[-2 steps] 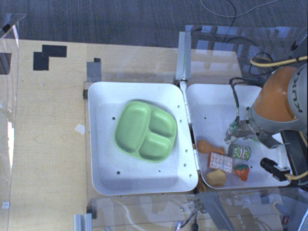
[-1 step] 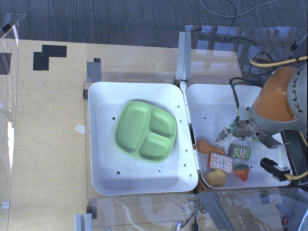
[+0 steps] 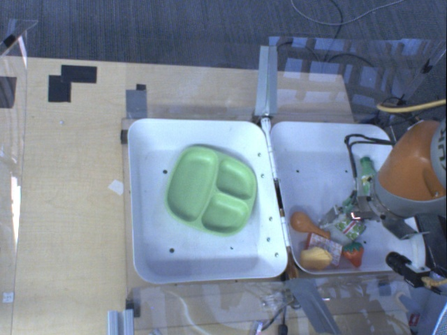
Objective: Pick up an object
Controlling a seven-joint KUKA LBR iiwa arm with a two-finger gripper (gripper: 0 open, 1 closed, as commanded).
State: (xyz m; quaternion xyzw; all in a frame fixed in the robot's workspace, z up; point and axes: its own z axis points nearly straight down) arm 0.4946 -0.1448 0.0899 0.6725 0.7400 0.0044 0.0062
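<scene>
My gripper (image 3: 357,210) is low in the right bin (image 3: 314,152), at its right side, under the grey wrist and orange band (image 3: 411,162). It hangs right over a crumpled green-and-white packet (image 3: 340,220). A green bottle-like item (image 3: 365,168) lies just behind the gripper. In front of the packet lie a red strawberry-like toy (image 3: 353,252), a yellow rounded item (image 3: 316,258) on a small red-and-white pack (image 3: 323,243), and a brown spoon-shaped piece (image 3: 304,222). I see nothing lifted off the bin floor.
The left bin (image 3: 150,187) holds a green divided plate (image 3: 211,190). A metal divider (image 3: 266,82) runs between the bins at the back. Black cable (image 3: 363,142) loops off the wrist over the right bin's far side. The wooden bench (image 3: 63,208) lies to the left.
</scene>
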